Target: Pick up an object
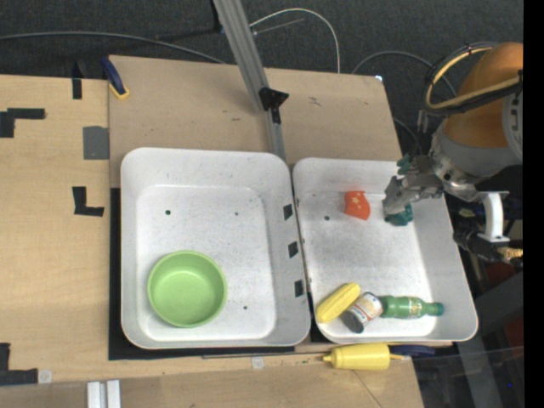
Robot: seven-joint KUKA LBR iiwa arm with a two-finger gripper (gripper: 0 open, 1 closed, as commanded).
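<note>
Two shallow white bins sit side by side on the bench; the left bin (136, 177) holds a green bowl (187, 288) in its near-left corner, upright, its open mouth facing up. The right bin (442, 266) holds several small things: an orange object (357, 205) lies on the floor toward the far side; a yellow corn cob (337, 302) lies tilted at the near-left corner; just beside it sits a small dark can (364, 311), and touching that or very nearly so is a green bottle (410, 308) on its side, its cap pointing right.

Outside the bins, a yellow bottle (361, 357) lies on the bench along the near rim of the right bin — on its side, its nozzle pointing left. A grey metal pole (246, 45) runs at a slant from the far edge down to the gap between the bins; thin cables (293, 15) loop across the dark floor behind the bench.

From the right, the arm (484, 92) reaches over the right bin's far-right edge; the gripper (398, 213) hangs low over the bin floor, near the orange object and to its right, apart from it. Something teal shows at the fingertips, but it is too small and blurred to tell whether it is part of the fingers or a thing between them — so whether the gripper is spread or closed cannot be told.
</note>
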